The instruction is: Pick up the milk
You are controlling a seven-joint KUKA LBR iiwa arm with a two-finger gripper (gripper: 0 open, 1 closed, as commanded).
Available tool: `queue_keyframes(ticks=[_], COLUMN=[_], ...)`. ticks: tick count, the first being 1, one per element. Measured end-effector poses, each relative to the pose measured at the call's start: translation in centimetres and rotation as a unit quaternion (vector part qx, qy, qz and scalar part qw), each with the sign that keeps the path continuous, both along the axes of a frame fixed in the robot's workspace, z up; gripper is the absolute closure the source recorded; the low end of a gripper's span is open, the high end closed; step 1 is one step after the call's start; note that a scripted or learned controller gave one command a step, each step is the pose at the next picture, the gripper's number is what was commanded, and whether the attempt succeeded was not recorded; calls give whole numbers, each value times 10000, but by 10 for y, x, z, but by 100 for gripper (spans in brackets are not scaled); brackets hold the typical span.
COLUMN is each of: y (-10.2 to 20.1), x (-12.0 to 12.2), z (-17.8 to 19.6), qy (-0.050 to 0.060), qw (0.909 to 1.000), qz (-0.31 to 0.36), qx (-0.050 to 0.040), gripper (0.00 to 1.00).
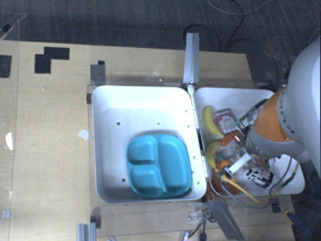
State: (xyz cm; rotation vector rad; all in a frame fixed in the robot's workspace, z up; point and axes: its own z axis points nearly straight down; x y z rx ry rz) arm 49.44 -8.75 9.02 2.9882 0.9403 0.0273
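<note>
A small box with a red and white label, which looks like the milk carton (223,119), lies at the back of the right bin (296,185) beside a yellow banana (210,120). My gripper (257,174) is low in the same bin, nearer the front and to the right of the carton, apart from it. The grey arm with its orange band (266,122) reaches in from the right and hides much of the bin's floor.
A second yellow fruit (214,149) and orange items (228,139) lie along the right bin's left wall. The left bin (125,104) holds a blue divided plate (158,165). A metal divider post (191,59) stands between the bins at the back.
</note>
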Motion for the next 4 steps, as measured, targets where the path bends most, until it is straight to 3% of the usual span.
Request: queue_keyframes(ticks=[1,2,3,4], y=[20,-11,-13,-11], x=[44,-4,24,37], z=[183,345,345,269], qy=[102,65,73,89], qw=[9985,9941,9506,9882], qz=[534,1083,3103,1532], qx=[2,-7,-34,-4], gripper=[100,100,100,100])
